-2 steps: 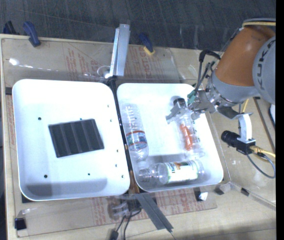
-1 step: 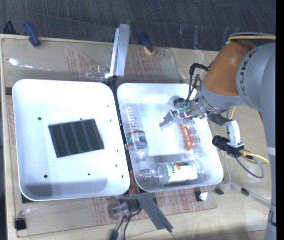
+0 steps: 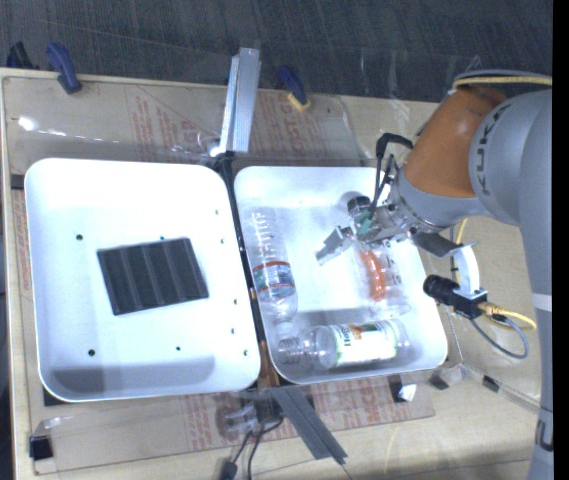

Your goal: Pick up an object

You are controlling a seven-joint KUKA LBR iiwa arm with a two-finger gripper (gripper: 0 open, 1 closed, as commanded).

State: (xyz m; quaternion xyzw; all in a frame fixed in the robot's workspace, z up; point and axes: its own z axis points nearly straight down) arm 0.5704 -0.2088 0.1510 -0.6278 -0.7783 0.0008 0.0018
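Right bin (image 3: 419, 313) holds three things. Orange object (image 3: 376, 273), small and in clear wrap, lies w/ its long axis running roughly top-to-bottom of the view, tilted a touch; sits in the right half of the bin, mid-height. Can't tell which end is which. Clear water bottle (image 3: 272, 276) w/ a blue-red label lies along the bin's left wall, long axis also near vertical in the view, slightly slanted; cap end not clear. Second bottle (image 3: 349, 343), white-green label, lies across the bin's near wall, long axis approx horizontal, neck end toward the left by the looks of it.

End effector (image 3: 359, 230) is down inside the right bin, just above the orange object's upper end, near it or touching — can't say which. One grey finger-like piece sticks out to the lower left; whether the fingers are spread or pressed together, can't tell from this angle. Nothing clearly seen between them.

Arm (image 3: 509, 158) comes in from the right, grey w/ the orange band bulging above the wrist, bent down over the bin's upper right corner.

Left bin (image 3: 54, 358) carries a dark ribbed rectangular pad (image 3: 152, 274), set at a slight slant. Both bins sit on the tabletop (image 3: 114, 108), blue clamps (image 3: 62, 66) at the far edge.
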